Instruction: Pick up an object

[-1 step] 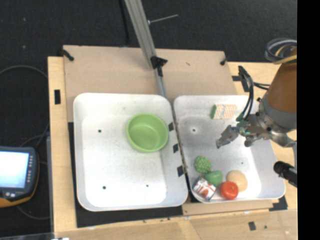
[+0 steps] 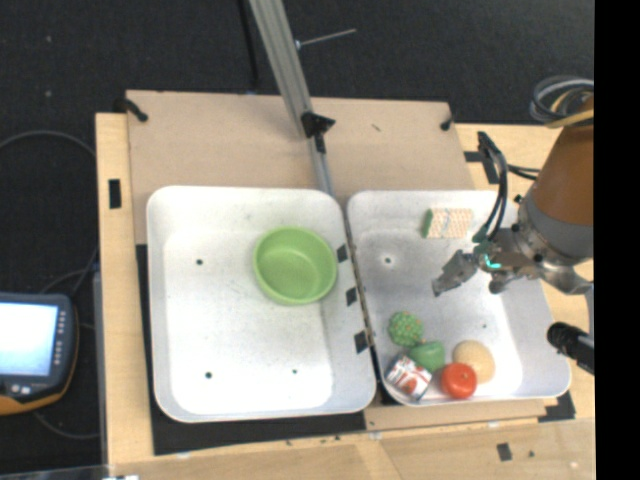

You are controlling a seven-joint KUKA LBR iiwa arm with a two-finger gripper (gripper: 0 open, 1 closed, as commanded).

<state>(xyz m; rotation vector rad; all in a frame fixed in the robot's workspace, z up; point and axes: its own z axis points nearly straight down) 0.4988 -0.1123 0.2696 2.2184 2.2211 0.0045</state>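
Observation:
In the right bin (image 2: pixel 520 368), several small objects cluster at the near edge: a knobbly green piece (image 2: pixel 405 327), a smooth green piece (image 2: pixel 429 354), a red ball (image 2: pixel 459 380), a beige ball (image 2: pixel 476 357) and a red-and-white can (image 2: pixel 407 378). A green-edged pale sponge (image 2: pixel 447 223) lies at the bin's far side. My gripper (image 2: pixel 472 279) hangs over the middle of the right bin, between the sponge and the cluster, apart from both. It stands open, with nothing between its fingers.
A green bowl (image 2: pixel 295 265) sits in the left bin (image 2: pixel 190 348), near its right side. A slanted metal rail (image 2: pixel 285 58) runs from the top down to the divide between the bins. A small screen (image 2: pixel 35 348) stands off the bench at the left.

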